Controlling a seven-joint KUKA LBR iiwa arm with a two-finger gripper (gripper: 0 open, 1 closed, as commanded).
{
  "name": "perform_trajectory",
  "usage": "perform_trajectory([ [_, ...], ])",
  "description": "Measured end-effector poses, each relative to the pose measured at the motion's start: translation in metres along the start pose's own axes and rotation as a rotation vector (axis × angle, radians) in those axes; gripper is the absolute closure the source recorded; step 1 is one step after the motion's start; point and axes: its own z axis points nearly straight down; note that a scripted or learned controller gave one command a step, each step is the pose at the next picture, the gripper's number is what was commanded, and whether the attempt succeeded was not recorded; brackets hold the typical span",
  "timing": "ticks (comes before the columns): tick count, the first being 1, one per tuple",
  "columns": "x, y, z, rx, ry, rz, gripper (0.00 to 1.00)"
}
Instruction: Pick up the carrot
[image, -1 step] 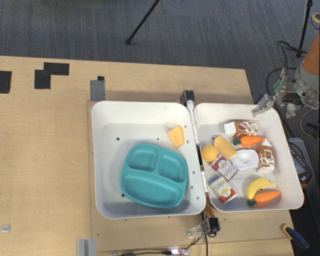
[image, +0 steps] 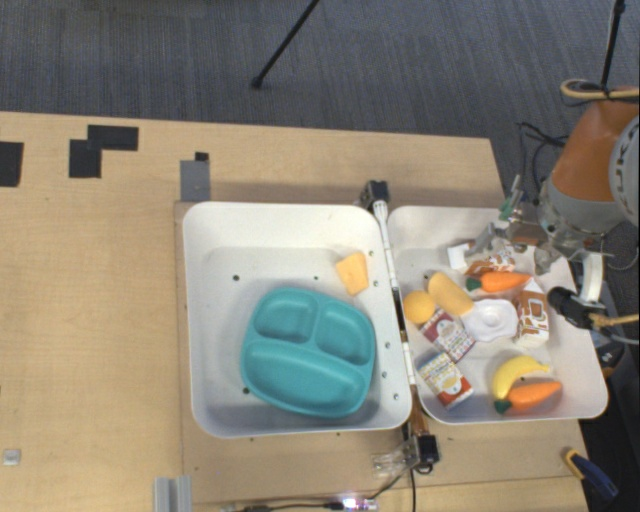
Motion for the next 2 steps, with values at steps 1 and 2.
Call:
perform_trajectory([
  [1, 0.020, 0.003, 0.055, -0.017, -0.008, -0.178, 0.00],
  [2, -0.044, -0.011, 0.069, -0.003, 0.013, -0.216, 0.00],
])
